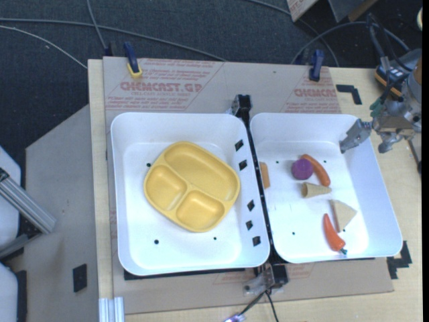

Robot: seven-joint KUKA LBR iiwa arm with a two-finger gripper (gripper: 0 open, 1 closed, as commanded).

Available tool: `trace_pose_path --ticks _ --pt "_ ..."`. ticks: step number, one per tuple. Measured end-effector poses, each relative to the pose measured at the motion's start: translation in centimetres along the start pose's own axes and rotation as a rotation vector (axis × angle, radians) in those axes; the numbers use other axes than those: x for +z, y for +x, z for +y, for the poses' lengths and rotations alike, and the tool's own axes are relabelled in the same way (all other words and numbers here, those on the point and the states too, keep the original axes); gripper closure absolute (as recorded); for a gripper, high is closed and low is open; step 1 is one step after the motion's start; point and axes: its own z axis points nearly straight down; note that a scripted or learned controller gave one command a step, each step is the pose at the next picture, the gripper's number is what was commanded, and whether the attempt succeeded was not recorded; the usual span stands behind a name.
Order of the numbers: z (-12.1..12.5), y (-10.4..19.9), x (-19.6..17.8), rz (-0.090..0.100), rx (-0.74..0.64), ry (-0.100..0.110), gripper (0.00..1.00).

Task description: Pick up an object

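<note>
The right bin (375,180) holds several toy foods: a purple ball (301,170) touching an orange sausage (317,170), a tan cone (315,190), a beige wedge (344,213), an orange carrot (333,233) and a small brown stick (265,175) by the left wall. My gripper (369,141) hovers over the bin's far right corner. It is open, with nothing between its fingers (352,137). It is up and to the right of the sausage, well apart from it.
A yellow divided plate (192,186) lies in the left bin (127,200). Blue clamps (133,62) hold the board at the back. Cables and the arm's wrist (402,106) crowd the right edge.
</note>
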Motion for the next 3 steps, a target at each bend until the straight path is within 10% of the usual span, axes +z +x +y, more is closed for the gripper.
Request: trace_pose_path --ticks 1,3 --pt "0.2 0.0 -0.7 -0.003 -0.003 -0.012 0.0" --pt "-0.5 -0.1 9.7 0.0 -0.003 -0.007 0.0"
